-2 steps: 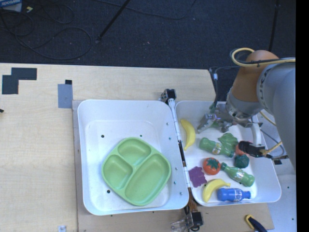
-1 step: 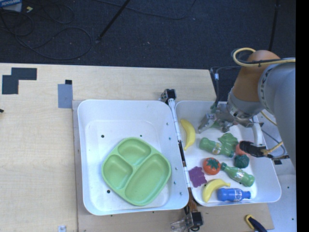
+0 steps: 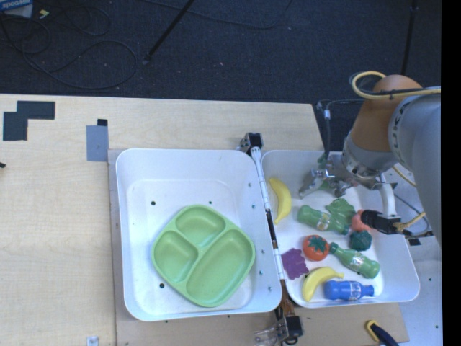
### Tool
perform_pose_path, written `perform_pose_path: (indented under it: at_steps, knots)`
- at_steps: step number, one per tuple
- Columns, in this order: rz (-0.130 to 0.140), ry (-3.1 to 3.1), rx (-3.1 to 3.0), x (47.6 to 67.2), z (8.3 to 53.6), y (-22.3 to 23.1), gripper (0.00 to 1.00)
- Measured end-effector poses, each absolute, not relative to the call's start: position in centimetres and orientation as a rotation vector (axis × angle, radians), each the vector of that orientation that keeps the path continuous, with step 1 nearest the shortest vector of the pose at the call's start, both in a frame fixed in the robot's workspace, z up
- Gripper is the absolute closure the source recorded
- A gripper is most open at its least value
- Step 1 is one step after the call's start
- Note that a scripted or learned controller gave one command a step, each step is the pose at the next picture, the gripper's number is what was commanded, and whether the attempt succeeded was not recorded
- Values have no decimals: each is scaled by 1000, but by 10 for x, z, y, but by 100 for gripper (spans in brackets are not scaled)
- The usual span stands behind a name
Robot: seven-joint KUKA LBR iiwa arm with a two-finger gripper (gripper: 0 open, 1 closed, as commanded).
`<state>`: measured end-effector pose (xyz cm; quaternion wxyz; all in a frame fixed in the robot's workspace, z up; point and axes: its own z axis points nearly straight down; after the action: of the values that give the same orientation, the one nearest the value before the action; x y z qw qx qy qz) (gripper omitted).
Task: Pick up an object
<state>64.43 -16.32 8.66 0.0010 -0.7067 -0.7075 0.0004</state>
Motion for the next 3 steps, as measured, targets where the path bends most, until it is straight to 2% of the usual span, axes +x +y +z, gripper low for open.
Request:
perform_pose_path:
  at_steps: [1,3]
  knots:
    - [2,-2221,-2220,644,87,-187,0]
    - [2,-2221,-2219,644,87,-113,0]
